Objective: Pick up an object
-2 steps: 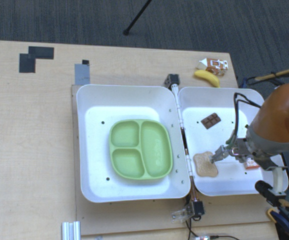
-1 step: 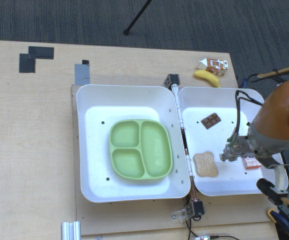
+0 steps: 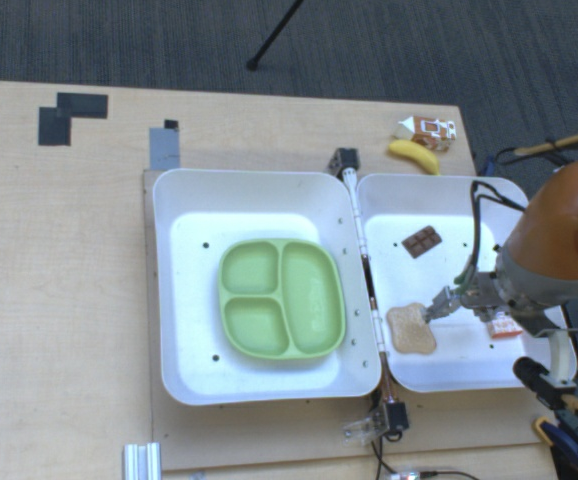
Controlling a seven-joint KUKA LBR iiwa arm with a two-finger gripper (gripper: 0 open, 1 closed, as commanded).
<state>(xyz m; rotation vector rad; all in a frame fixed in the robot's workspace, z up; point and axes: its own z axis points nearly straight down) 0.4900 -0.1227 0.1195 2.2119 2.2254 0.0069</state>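
Bread slice: flat on floor of right bin, near its 7 o'clock corner. Gripper just beside slice at slice's 2 o'clock, tip low over bin floor; jaw state cannot tell. Nothing seen between fingers. Chocolate bar in same bin, 12 o'clock of slice, apart. Left bin holds green divided plate. Banana on bench beyond right bin, small carton just beside it.
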